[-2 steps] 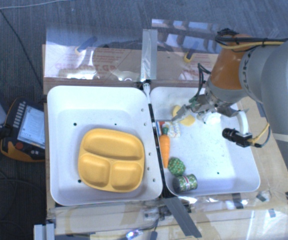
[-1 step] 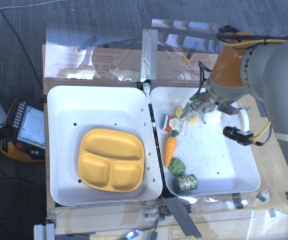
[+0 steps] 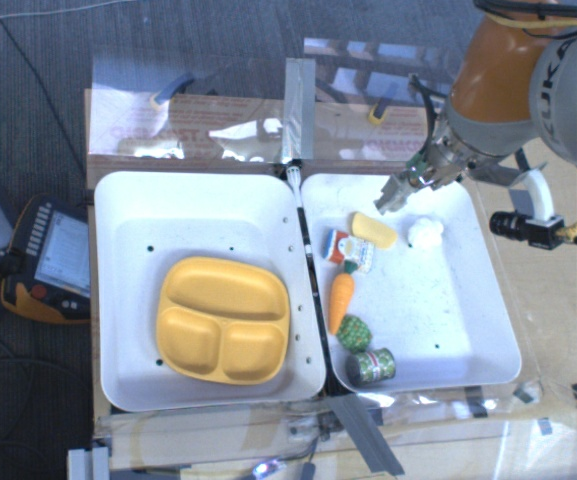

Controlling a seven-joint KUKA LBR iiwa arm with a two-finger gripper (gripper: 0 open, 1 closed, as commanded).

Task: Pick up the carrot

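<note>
Two shallow white bins sit side by side on a bench, seen from above at a slant. The left bin holds a yellow tray with three compartments, lying slightly to the right of the bin's middle. The right bin holds several small items gathered along its left side. The arm, grey with an orange band, reaches in from the upper right. Its gripper hangs over the far part of the right bin, tilted down and to the left, holding nothing; how its fingers are set cannot be told. Just below the gripper lies a pale yellow block, with a white ball beside it to the right. Left of the block is a small red and white carton. The carrot lies below the carton, close to the wall between the bins, its narrow end pointing toward the near side. Below it sit a green bumpy piece and a green can on its side.
</note>
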